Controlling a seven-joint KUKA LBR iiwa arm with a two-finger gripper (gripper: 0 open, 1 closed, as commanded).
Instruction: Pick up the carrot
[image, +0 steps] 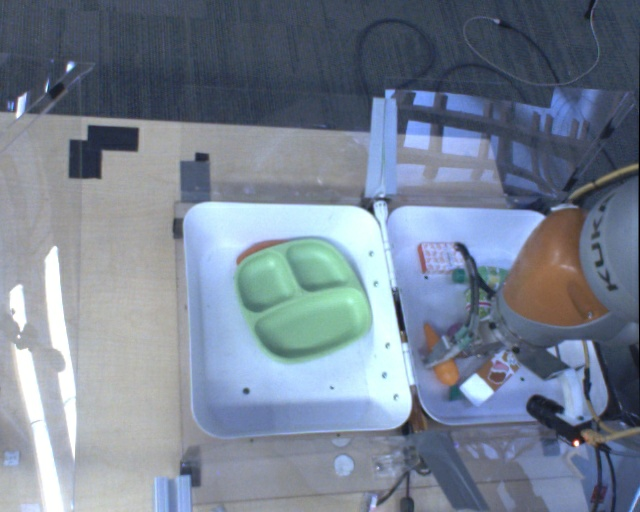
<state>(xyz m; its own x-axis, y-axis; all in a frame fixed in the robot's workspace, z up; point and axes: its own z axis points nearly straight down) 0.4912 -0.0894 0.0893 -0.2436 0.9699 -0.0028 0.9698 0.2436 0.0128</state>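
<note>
The arm (560, 275) leans in from three o'clock (orange band uppermost) over the right bin (415, 300). Its gripper (462, 343) points toward eight o'clock. The carrot (447, 371) lies just beside it, at five o'clock.

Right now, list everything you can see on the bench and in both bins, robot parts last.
Bins: two, white, side by side; left, right.
Tray: one, green, three compartments, in the left bin.
Carrot: one, orange, right bin, near its front.
Packet: one, red and white, right bin, toward the back.
Block: one, white, right bin, front.
Arm: one, grey with orange band, over the right bin.
End effector: one, down among the items beside the carrot.
</note>
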